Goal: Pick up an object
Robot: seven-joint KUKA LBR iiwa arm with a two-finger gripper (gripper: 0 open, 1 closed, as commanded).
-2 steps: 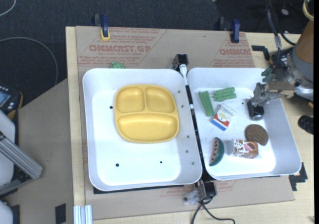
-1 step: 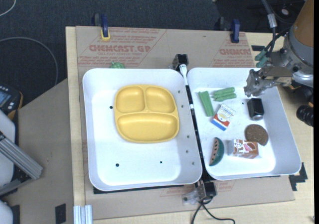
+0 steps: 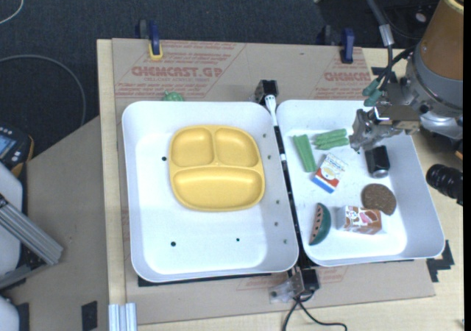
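My gripper (image 3: pixel 359 138) hangs over the upper part of the right bin (image 3: pixel 419 241), just right of a green bean pod (image 3: pixel 330 138). A second green stick (image 3: pixel 303 152) lies to that pod's left. Below them is a small white carton with red and blue print (image 3: pixel 330 172). A brown round cookie (image 3: pixel 378 198), a brown and white box (image 3: pixel 363 219) and a watermelon slice (image 3: pixel 319 223) lie nearer the front. No object shows between the fingers.
The left bin (image 3: pixel 147 234) holds a yellow divided plate (image 3: pixel 216 168). A black bar (image 3: pixel 278 147) runs between the bins. Blue clamps (image 3: pixel 154 37) (image 3: pixel 347 45) grip the board's far edge.
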